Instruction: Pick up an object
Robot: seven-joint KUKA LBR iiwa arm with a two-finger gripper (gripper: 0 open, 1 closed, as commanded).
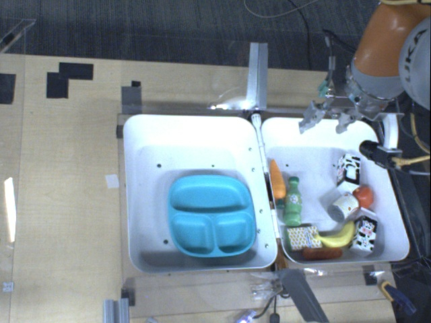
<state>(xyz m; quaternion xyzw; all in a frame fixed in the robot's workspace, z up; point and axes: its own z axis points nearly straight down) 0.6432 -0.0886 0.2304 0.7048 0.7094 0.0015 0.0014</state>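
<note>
Camera view: tool point(328, 120) open (empty), banana point(337, 236) well below.

The arm point(397, 39) runs off the right edge; a red thing point(322, 253), perhaps a sausage, lies half hidden under the banana point(337, 236)

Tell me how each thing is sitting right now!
Blue tray: flat in the left bin, right way up.
Green bottle: lying on its side in the right bin.
Banana: lying flat.
Carrot: lying along the bin's left wall.
Cup: tipped over.
Gripper: raised over the bin's back edge, holding nothing.
</note>
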